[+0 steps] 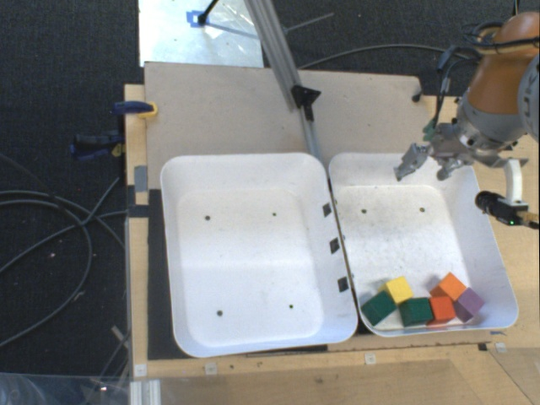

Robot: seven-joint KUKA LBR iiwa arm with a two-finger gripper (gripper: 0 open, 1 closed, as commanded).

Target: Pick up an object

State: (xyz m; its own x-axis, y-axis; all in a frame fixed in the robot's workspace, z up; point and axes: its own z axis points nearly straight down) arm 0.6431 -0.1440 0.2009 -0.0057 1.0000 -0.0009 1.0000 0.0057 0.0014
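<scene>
Place: robotics lab, test bench setup
Bench: plain board top (228,108) clamped at left edge by blue-and-yellow clamps (135,108)
Floor: dark carpet, loose black cables (51,218) trailing
Fixtures: two white bins (253,167), slanted metal pole (274,32)
Machine: grey-and-orange industrial arm (502,74) at right

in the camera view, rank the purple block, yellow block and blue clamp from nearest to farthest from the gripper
1. Yellow block: near edge of the right bin, below the gripper. The purple block, at that bin's near right corner, is about as far away; too close to call.
2. Blue clamp: off the bench's left side, past the left bin, clearly farthest.
</scene>
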